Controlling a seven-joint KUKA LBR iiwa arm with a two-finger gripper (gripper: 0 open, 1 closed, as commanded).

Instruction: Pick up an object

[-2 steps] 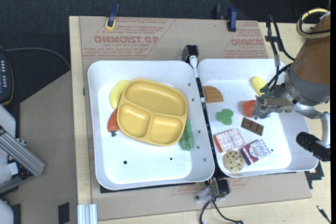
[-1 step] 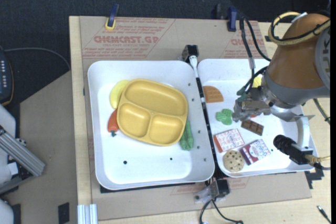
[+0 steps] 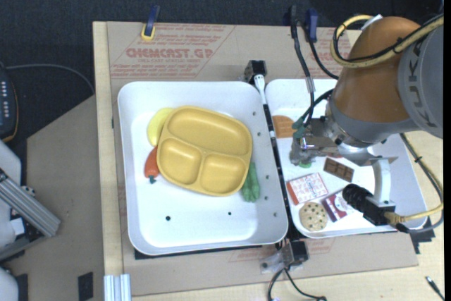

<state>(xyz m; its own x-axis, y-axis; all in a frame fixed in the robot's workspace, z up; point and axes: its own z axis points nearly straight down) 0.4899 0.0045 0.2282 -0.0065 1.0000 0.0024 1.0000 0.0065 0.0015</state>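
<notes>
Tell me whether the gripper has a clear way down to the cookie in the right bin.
Probably yes. The cookie lies uncovered near the front of the right bin, with only a red-and-white card beside it, and the gripper is above that same bin.

Left bin (image 3: 134, 173): the yellow divided plate (image 3: 203, 150) sprawls across its middle, with an orange-red piece (image 3: 151, 164) tucked at its left edge and a green piece (image 3: 251, 184) at its lower right. Open white floor runs along the bottom and left of that bin, wide enough to come down into. Right bin (image 3: 282, 91): crowded. The arm's orange and grey bulk (image 3: 373, 81) hangs over its upper half, and the cookie (image 3: 313, 216), red-and-white packet (image 3: 307, 187) and brown bar (image 3: 338, 168) fill the lower part.
</notes>
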